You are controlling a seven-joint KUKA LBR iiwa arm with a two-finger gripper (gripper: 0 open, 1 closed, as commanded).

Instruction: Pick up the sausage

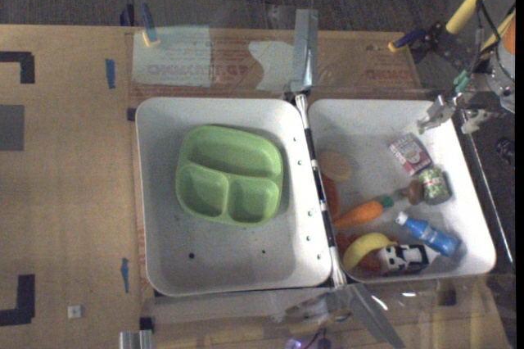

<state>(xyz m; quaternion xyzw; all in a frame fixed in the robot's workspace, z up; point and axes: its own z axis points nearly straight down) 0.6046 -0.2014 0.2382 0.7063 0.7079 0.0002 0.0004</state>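
Tan board covers the bench (65, 200), with black marks and bits of blue tape along its left side. On it, the left bin (155, 257) carries a green divided tray (231, 174), lying flat a little above the bin's middle. Just beside it, across a metal divider, the right bin (368, 122) holds the small things. Against its left wall lies the sausage (330, 196), a reddish-brown length running down the wall, just below a pale round disc (336, 165). A carrot (360, 214) lies slanted near it, and a banana (366, 247) curves at the bottom next to a black-and-white toy (404, 256). Further right are a small pink packet (409, 152), a blue bottle (428, 234) and a dark green lump (435, 185). The hand (449, 114) hovers over the bin's upper right corner, well apart from the sausage; whether its fingers are spread or pressed together I cannot tell.
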